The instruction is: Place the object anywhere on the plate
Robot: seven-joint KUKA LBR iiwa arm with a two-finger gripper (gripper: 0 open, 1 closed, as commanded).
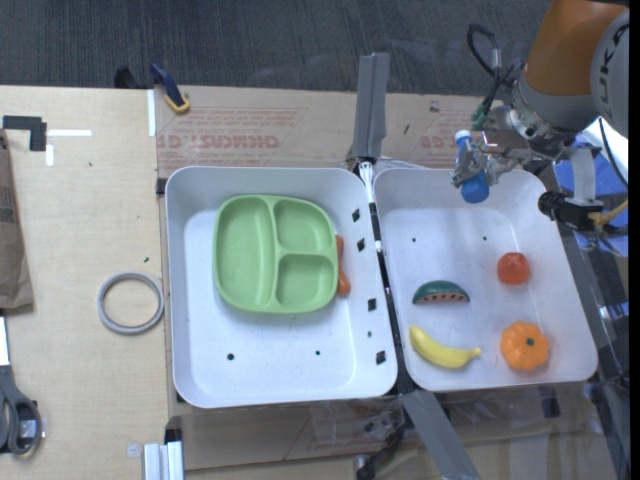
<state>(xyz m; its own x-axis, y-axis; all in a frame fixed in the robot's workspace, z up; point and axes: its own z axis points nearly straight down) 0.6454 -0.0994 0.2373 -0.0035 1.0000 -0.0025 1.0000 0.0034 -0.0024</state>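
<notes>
Nothing is being carried yet: green plate point(277, 254) in left bin is sitting bare, fruit is lying in right bin point(560, 268), fingers point(474, 178) state can't be told.

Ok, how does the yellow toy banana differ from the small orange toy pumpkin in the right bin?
The yellow toy banana is long, curved and lies flat, while the small orange toy pumpkin is round and squat. The banana is plain yellow; the pumpkin is orange with a green stem on top. The banana lies nearer the divider between the bins; the pumpkin sits nearer the right bin's outer wall. Both rest near that bin's front edge, apart from each other.
</notes>
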